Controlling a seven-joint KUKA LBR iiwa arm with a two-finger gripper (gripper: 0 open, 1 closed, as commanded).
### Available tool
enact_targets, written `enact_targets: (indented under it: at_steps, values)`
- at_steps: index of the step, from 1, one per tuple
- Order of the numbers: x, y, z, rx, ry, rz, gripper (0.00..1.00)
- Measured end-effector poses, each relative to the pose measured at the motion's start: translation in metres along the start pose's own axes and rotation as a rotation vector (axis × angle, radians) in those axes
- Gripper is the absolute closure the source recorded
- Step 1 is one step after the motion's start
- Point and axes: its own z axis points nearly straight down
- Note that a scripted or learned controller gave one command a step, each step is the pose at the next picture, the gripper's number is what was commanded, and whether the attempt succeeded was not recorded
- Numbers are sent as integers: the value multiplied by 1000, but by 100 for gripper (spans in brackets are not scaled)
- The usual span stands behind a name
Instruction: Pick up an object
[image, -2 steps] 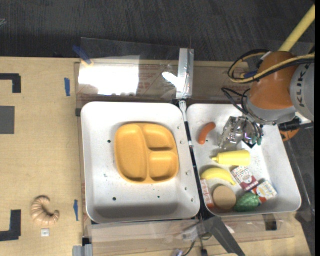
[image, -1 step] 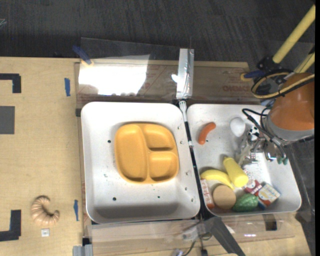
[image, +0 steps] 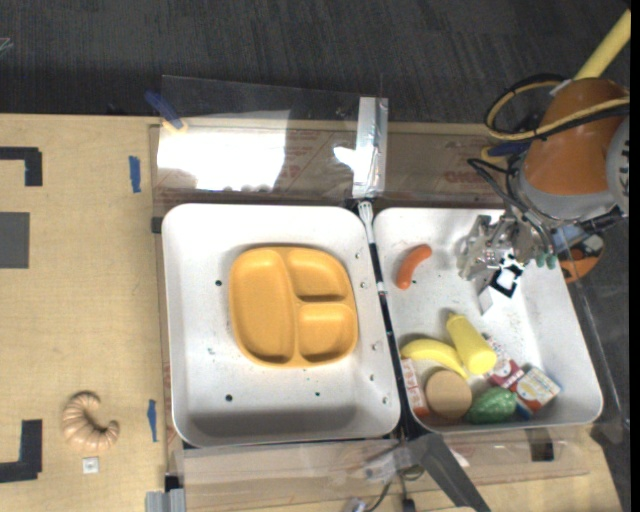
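The gripper (image: 487, 256) hangs over the right bin (image: 560, 330), toward its one o'clock corner, with the grey arm and its orange band (image: 572, 150) reaching in from two o'clock; whether its jaws are apart or together cannot be told, and nothing shows between them. An orange sausage-shaped toy (image: 411, 266) lies on the bin floor at nine o'clock of the gripper, near it but apart. The other objects crowd the bin's six o'clock edge: a yellow banana (image: 428, 352) touching a yellow cylinder (image: 470, 343), a round tan ball (image: 448, 393) just below them, a green piece (image: 492, 405) beside the ball, and a small red and white carton (image: 526, 384) at its three o'clock. The left bin (image: 190, 330) holds a yellow divided plate (image: 293, 304) at its centre. On the bench, well apart at eight o'clock, lies a croissant (image: 90, 420).
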Motion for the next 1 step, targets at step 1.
enact_targets:
  at_steps: [1]
  values:
    - [41, -63, 32, 1, 6, -197, 100]
